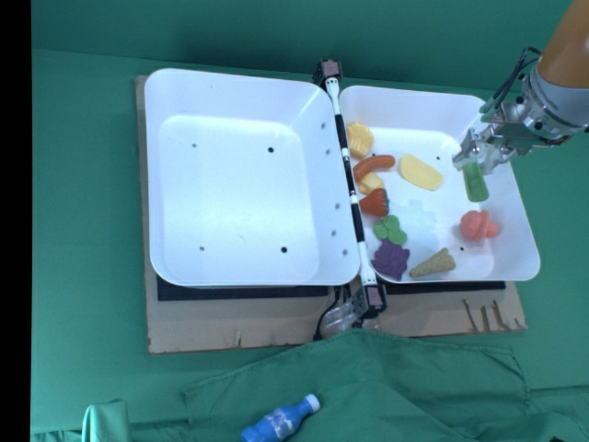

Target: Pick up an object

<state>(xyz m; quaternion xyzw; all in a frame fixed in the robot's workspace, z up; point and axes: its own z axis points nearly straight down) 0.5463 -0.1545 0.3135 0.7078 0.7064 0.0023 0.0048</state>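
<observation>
Our gripper is clamped on the top of the green piece, which we judge light, stiff, slippery plastic.

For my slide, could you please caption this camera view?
Gripper holds a green toy above the right bin of toy food; left bin beside it.

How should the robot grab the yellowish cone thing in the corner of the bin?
Probably across the cone's wide end, coming straight down from above. It lies flat near the right bin's front wall, narrow tip pointing up-right, so the fingers would best close across its width. The purple toy sits just to its left, so the drop should stay toward the cone's middle.
</observation>
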